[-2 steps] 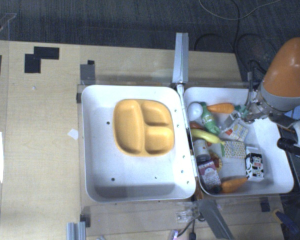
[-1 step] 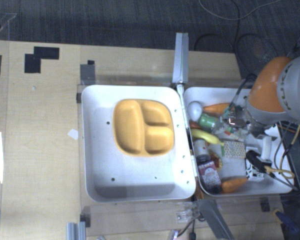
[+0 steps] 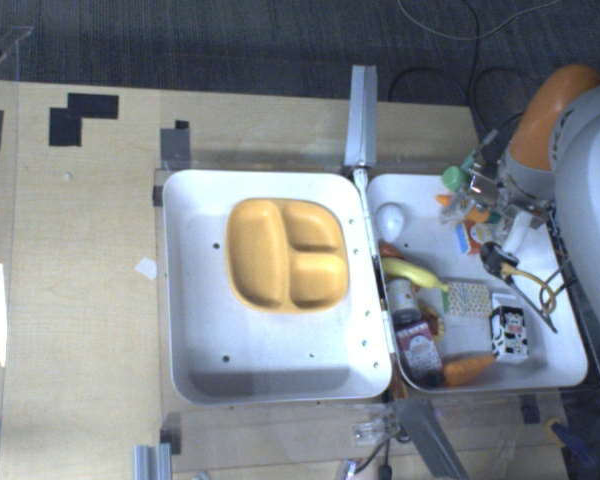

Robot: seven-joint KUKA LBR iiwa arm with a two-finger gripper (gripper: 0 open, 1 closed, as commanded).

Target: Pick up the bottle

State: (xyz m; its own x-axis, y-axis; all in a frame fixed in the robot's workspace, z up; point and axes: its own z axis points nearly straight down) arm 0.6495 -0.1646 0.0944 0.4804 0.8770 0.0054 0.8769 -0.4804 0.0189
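Small dark bottle with red label, lower centre-right, long axis running up-frame; well down-left of hand. Hand state: cannot tell.

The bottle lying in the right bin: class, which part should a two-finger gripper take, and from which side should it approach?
Probably its mid-body, from straight above. The bottle lies on its side along the right bin's left wall, with a banana near its top end and a carrot at its lower end. Closing across its narrow width looks best; the wall leaves little finger room on that side.
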